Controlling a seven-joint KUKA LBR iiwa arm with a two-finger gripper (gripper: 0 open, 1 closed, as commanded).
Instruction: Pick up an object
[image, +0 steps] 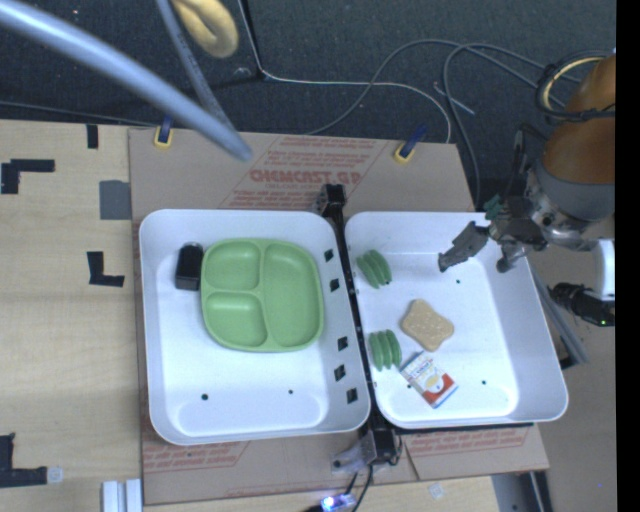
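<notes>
In the right bin (520, 340) lie a tan bread-like piece (427, 325), two green ridged pieces (374, 268) (384, 349) near the divider, and a small red and white packet (430, 380). My gripper (477, 260) hangs over the bin's upper right part, above and to the right of the tan piece. Its two dark fingers stand apart, open, with nothing between them.
The left bin (170, 380) holds a green divided plate (264, 295) and a small black object (189, 266) at the plate's left edge. A black divider (345, 320) runs between the bins. Cables (420, 70) lie on the dark surface behind.
</notes>
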